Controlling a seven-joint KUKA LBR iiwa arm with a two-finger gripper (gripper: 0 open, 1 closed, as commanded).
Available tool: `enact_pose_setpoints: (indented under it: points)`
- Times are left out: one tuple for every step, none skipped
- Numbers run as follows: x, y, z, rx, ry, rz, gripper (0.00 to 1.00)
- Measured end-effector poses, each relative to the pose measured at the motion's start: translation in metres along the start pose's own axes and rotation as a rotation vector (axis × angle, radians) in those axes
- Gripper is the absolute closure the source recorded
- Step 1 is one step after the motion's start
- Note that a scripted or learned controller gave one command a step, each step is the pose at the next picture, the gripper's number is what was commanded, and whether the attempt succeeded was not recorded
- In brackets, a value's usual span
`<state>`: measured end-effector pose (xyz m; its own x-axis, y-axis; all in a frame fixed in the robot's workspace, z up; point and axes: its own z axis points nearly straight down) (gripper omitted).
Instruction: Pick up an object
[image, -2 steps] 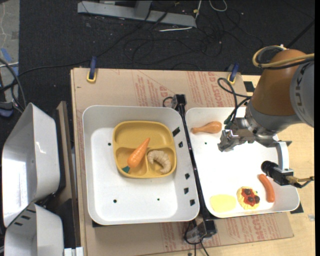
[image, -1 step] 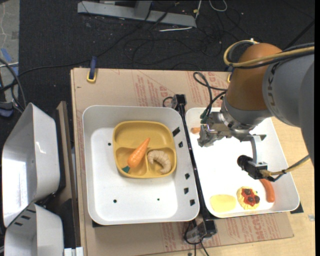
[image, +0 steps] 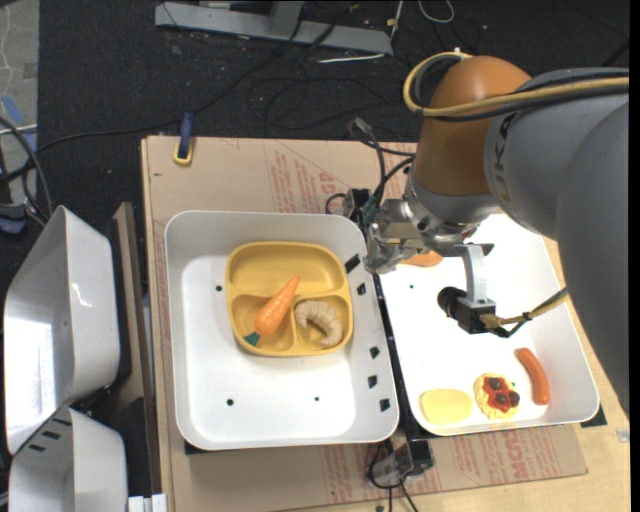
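counter: brown board (image: 250, 165) under two shallow white bins, with dark floor and loose cables around it
left bin: white tray (image: 200, 400) holding a yellow plastic divided plate (image: 285, 258) near its middle
plate contents: an orange toy carrot (image: 277, 306) lies slantwise across the divider, tip toward the far rim; a pale curled toy shrimp (image: 322, 321) lies just beside it in the right compartment
right bin: white tray (image: 430, 350) with its loose things along the near and far edges
near edge of right bin: a flat pale yellow round slice (image: 446, 405), touching or nearly touching a small toy pizza piece with red topping (image: 497, 395); a red toy sausage (image: 532, 375) lies just beside that, toward the right wall
far edge of right bin: a small orange piece (image: 427, 259), partly hidden under the wrist
arm: grey robot arm with an orange band (image: 560, 150), reaching in from the right
gripper (image: 385, 255): over the far left corner of the right bin, at the wall between the bins, close beside the orange piece
grip state: cannot tell whether released or clenched; nothing is seen held
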<state>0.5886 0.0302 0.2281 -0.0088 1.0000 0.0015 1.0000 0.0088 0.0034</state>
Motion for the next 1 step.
enact_pose_setpoints:
  points:
    - [0.0628, 0.0177, -0.0018, 0.001, 0.001, -0.001, 1.0]
